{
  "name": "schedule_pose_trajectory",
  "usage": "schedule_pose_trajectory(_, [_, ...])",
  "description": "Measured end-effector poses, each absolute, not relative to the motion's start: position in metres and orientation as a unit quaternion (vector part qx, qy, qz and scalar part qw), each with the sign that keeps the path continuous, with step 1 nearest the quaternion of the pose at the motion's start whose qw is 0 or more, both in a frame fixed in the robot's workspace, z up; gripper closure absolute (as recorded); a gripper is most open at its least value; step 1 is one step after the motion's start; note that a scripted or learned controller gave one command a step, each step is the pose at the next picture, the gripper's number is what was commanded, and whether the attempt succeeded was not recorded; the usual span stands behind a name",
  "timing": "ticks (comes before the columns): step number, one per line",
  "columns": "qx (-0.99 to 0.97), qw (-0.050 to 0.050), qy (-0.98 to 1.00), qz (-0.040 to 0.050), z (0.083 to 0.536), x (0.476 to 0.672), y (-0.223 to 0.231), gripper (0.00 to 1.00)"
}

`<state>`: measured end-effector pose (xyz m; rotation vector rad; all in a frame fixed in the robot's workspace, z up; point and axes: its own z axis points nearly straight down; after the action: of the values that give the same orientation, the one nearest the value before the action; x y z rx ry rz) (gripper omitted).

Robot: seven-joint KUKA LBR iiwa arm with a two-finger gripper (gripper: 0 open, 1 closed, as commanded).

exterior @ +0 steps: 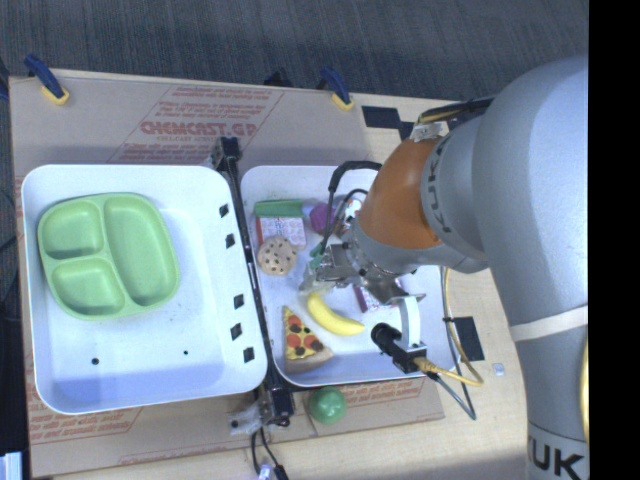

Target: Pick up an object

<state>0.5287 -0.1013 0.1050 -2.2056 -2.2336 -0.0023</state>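
The right bin [262,183] holds a yellow banana [333,316], a pizza slice [302,337], a round cookie [276,257], a red and green box [279,222] and a purple thing [321,215] partly hidden by the arm. My gripper [335,270] hangs low in this bin, just above the banana's upper end and right of the cookie. The wrist hides most of the gripper, and nothing shows as held.
The left bin [200,353] holds a green divided tray [105,254]. A green ball [326,404] lies outside the bins on the cardboard at the front. The grey arm with its orange band [405,203] covers the right bin's right half.
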Motion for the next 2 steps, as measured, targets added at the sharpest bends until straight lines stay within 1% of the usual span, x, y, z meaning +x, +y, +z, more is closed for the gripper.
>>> schedule_pose_trajectory(1, [-0.705, 0.0, -0.709, -0.0002, 0.214, 0.477, -0.067, 1.0])
schedule_pose_trajectory(2, [-0.706, 0.002, -0.709, 0.0006, 0.208, 0.476, -0.097, 1.0])
